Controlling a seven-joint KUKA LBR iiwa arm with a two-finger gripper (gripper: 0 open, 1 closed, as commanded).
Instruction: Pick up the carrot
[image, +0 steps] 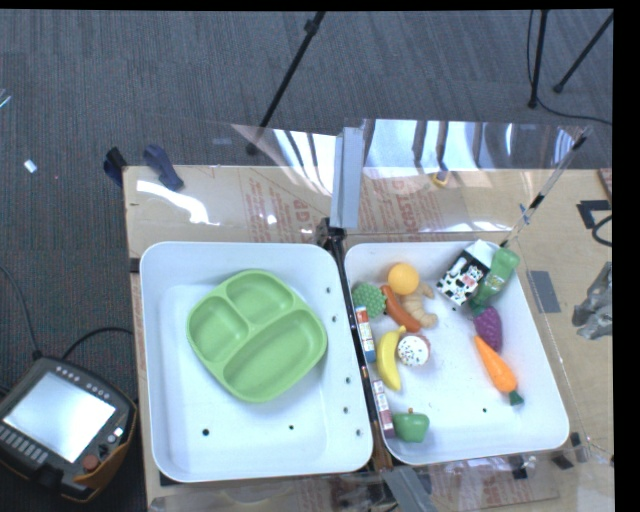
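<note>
At the right edge my gripper (597, 305), blurry, grip state unreadable; reach left, descend onto carrot (496, 366).

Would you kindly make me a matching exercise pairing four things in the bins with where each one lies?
Things:
1. carrot
2. green divided plate
3. green apple
4. milk carton

Places:
A. middle of the left bin
B. near edge of the right bin
C. far part of the right bin, beside the green bottle
D. right side of the right bin, below the purple piece

Pairs: 1-D, 2-A, 3-B, 4-C
</note>
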